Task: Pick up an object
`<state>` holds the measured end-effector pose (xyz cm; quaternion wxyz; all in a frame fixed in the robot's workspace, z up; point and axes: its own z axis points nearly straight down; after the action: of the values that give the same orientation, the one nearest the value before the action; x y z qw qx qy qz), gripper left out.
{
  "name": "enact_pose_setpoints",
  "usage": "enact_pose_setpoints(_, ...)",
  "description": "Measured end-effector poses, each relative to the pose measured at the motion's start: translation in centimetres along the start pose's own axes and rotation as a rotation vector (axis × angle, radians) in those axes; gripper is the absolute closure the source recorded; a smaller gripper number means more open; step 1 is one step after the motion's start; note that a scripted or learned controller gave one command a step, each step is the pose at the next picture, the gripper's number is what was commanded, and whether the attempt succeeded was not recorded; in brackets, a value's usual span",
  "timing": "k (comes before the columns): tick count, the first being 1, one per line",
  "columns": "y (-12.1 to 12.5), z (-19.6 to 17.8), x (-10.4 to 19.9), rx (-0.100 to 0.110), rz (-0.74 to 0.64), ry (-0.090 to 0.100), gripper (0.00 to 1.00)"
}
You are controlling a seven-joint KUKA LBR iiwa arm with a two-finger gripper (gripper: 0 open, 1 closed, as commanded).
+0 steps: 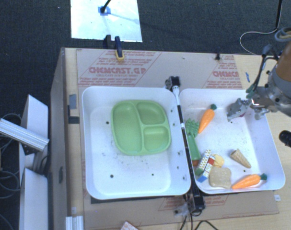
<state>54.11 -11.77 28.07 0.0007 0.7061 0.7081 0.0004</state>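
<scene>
An orange carrot (206, 119) with a green top lies tilted in the right bin (272, 150), far-left part, near the hand (237, 110); whether the hand is wide or narrow cannot be told. The desk (135, 66) sheet reads "CHEMCAST GP" in red.

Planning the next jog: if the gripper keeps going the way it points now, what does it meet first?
The gripper points left across the right bin. The upper carrot looks first in that line, though depth is unclear and it may pass above it.
</scene>
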Motion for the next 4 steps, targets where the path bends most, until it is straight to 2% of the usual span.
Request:
enact_pose_setpoints(1, 1.0, 14.9, -0.1, 0.003, 0.002, 0.001, 0.0)
enact_pose_setpoints(2, 12.7, 19.7, -4.2, 0.0, -0.001, 0.0, 0.0)
enact_pose_setpoints(3, 12.8, 19.5, -8.5, -0.002, 0.0, 0.0, 0.0)
enact_pose_setpoints(4, 9.1, 19.6, -6.3, 0.0, 0.001, 0.0, 0.0)
